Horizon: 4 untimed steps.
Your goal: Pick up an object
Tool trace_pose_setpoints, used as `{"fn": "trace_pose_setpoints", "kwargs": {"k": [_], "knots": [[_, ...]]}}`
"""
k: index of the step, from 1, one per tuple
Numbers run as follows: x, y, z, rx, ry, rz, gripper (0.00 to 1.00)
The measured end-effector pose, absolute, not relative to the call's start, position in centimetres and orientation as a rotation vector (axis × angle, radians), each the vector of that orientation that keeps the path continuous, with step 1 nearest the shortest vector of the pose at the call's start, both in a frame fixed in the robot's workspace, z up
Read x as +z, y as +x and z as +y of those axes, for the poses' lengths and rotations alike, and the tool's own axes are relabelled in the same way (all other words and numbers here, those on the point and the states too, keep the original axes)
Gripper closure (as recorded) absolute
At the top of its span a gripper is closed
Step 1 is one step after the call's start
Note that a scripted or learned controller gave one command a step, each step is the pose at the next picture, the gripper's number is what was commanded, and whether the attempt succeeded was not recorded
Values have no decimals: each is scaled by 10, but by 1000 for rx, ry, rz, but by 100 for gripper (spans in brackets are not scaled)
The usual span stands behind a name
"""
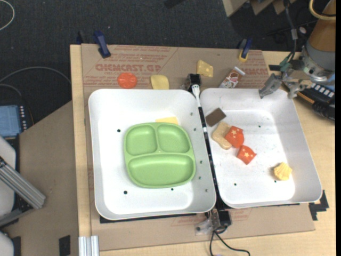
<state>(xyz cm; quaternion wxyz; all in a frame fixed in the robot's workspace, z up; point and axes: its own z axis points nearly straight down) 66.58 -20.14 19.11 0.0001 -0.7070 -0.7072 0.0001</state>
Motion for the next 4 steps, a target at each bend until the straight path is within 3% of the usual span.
{"fn": "trace_pose_setpoints", "kwargs": {"k": [1,2,3,4], "knots": [[102,591,-155,-5,-2227,-2228,0],[91,518,-118,4,-2217,-2214,0],[84,528,-138,0,-2224,-2222,0],[85,525,-123,1,-2219,-2221,0]]}}
